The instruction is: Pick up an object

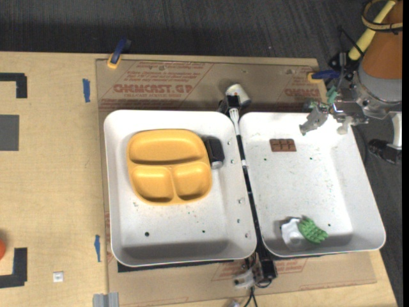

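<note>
Claw over far right bin edge, fingers apart, gripping nothing; yellow tray in left bin.

bench, cardboard sheet, two white bins

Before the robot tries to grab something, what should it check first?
1. Gripper above the right bin: ok, it sits at the far right corner.
2. Nothing between its fingers: ok.
3. Green and white object free to reach: ok, though close to the near wall.
4. Small brown piece free to reach: ok, lying flat and alone.
5. Dark object in the left bin: not ok, pressed against the yellow tray.
</note>
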Controlling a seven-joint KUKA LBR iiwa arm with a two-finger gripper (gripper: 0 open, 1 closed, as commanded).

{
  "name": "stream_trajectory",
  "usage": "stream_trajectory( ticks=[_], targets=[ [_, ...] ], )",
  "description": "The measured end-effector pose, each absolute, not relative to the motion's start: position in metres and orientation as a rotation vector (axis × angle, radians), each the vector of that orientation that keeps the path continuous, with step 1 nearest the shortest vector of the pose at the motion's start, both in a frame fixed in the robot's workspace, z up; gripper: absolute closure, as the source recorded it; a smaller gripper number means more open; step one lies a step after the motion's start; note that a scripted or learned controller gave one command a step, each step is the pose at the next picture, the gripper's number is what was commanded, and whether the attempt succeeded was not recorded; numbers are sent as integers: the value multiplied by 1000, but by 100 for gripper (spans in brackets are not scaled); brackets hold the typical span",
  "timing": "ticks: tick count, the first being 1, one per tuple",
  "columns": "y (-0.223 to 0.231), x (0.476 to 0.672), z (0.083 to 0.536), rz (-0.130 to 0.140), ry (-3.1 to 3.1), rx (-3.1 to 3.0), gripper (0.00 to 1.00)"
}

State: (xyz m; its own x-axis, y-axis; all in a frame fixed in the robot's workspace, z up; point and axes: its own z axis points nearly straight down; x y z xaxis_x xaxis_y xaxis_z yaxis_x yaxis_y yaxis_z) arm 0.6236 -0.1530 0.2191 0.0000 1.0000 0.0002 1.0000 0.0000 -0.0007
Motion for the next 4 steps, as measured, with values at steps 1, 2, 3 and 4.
stream_trajectory(
  ticks=[1, 2, 3, 4],
  targets=[
    [-114, 567, 153, 2, -2006, -2414, 0],
    [-145, 604, 118, 0, -1986, -2435, 0],
    [-160, 664, 89, 0, -2202, -2242, 0],
    [-96, 623, 88, -7, -2295, -2155, 0]
  ],
)
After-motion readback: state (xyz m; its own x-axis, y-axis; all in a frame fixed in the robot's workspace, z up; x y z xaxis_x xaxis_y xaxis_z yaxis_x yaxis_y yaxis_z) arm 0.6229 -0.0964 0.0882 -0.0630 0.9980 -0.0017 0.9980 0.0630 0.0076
